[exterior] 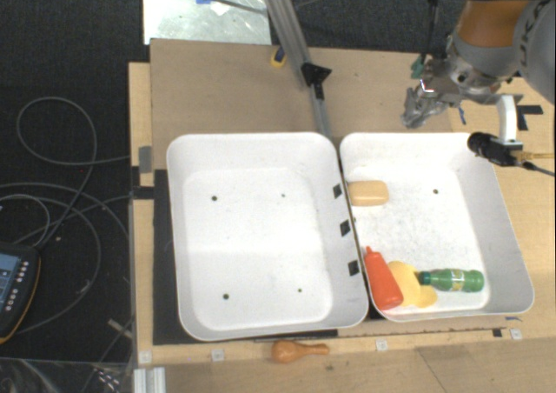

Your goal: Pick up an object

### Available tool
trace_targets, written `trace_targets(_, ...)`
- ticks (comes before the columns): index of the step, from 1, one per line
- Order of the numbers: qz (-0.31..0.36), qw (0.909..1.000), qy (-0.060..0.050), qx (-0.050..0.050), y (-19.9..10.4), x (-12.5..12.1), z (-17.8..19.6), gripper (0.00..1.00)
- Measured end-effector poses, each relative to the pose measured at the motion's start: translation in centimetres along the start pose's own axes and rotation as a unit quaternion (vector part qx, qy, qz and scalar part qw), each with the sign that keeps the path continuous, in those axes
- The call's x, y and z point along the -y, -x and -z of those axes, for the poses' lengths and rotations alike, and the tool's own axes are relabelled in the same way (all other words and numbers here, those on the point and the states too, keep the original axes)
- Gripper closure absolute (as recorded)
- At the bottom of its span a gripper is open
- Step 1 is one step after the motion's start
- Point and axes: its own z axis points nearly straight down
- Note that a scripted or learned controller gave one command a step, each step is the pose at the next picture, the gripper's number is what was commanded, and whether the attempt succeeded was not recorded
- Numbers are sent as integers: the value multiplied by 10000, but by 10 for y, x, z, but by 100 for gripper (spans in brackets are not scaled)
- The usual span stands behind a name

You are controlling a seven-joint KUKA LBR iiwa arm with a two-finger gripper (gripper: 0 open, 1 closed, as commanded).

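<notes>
The gripper (420,111) hangs above the far rim of the right bin (486,209), holding nothing; whether its jaws are apart or together you cannot tell at this size. Your candidates lie in that bin: a tan block (368,193) alone near the left wall, and along the near wall a red bottle (382,278), a yellow piece (410,283) and a green bottle (452,279) crowded together. Choose the tan block, since it stands well apart from the cluster, and descend centred over it, clear of the bin wall.
</notes>
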Motion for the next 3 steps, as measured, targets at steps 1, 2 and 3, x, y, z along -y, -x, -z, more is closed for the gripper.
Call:
trace_targets(1, 2, 10000, -15, -6, -59, 15, -4, 100)
trace_targets(2, 1, 10000, -19, -6, -116, 29, -10, 100)
trace_targets(3, 2, 10000, -2, -6, -170, 28, -4, 100)
